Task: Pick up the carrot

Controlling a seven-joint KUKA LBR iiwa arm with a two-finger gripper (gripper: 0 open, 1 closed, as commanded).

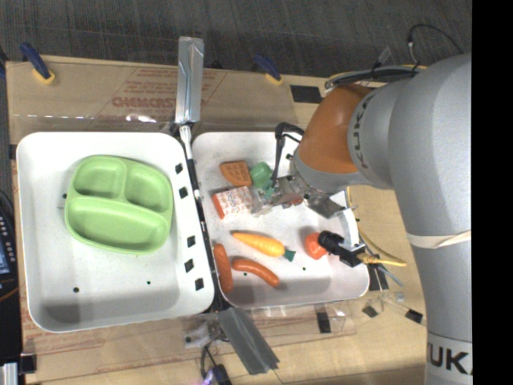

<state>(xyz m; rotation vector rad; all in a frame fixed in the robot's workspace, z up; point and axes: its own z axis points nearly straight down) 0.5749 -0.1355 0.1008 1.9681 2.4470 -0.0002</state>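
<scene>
I see two bins side by side on the worktop (96,74). The left bin (40,287) holds a divided plate (120,203). In the right bin (321,287), the carrot (258,244) lies mid-bin, a sausage (256,270) just before it, a carton (232,203) behind it.
</scene>
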